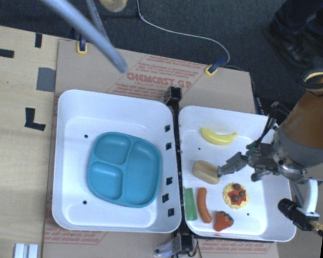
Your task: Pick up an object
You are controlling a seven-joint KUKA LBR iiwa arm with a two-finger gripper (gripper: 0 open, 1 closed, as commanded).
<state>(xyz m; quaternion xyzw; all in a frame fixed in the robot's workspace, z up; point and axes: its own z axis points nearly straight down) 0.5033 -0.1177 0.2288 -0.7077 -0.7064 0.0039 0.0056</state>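
Note:
The right bin [269, 127] holds several toy foods. A yellow banana [218, 137] lies at the back and a tan bread roll [206, 172] near the divider. Toward the front are a round yellow tart with red topping [235, 195], a red-orange sausage [203, 204], a green stick [190, 204] and a red strawberry [223, 221]. My gripper [237, 166] hangs over the middle of this bin, just right of the bread roll and above the tart. Nothing is visibly held.
The left bin [72, 107] holds a blue divided plate [125, 169]. A black hinge strip [172, 157] runs between the bins. The grey arm with its orange band [314, 126] comes in from the right, over the bin's right wall.

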